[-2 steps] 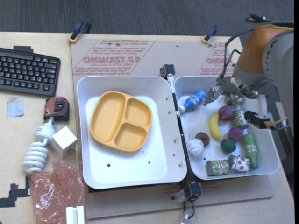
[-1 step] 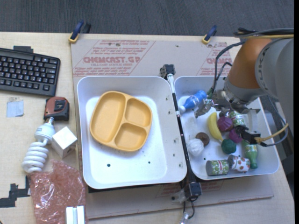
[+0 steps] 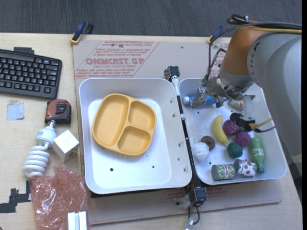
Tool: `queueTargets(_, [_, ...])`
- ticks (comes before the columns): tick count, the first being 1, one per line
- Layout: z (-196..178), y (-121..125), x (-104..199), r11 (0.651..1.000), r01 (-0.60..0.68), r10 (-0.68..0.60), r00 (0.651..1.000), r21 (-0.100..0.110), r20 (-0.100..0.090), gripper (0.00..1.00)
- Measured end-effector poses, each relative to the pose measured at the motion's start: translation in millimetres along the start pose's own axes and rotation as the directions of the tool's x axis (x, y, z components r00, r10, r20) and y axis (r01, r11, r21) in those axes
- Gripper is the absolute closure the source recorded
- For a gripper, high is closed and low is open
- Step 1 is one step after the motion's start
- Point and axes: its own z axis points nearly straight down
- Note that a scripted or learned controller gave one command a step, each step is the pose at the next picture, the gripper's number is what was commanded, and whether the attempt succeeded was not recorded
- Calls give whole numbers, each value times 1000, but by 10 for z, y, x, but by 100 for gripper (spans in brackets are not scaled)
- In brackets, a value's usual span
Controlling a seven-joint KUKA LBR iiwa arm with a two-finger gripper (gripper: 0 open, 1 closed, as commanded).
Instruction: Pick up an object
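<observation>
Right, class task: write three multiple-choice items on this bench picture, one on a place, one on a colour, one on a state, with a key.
1. Where does the banana lie?
A. left bin
B. right bin
C. on the keyboard

2. What colour is the divided plate?
A. yellow
B. blue
C. black

3. How does the green bottle rest?
A. standing upright
B. hanging from the arm
C. lying on its side

Key: B, it lies among the toys in the right bin; A, the plate in the left bin is yellow; C, its length lies along the bin floor.

Bright, even overhead light; soft shadows; mild glare on white bins (image 3: pixel 96 176); sharp focus throughout
</observation>
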Motion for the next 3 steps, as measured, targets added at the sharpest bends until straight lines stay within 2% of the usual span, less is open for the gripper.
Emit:
queueTargets(1, [-96,-15,-17,1000,1,-1,1000,8,2,100])
queueTargets(2, [-96,-15,-17,1000,2,-2,1000,8,2,0])
queueTargets(3, [8,-1080,-242,1000,-5,5,1000,0,-1,0])
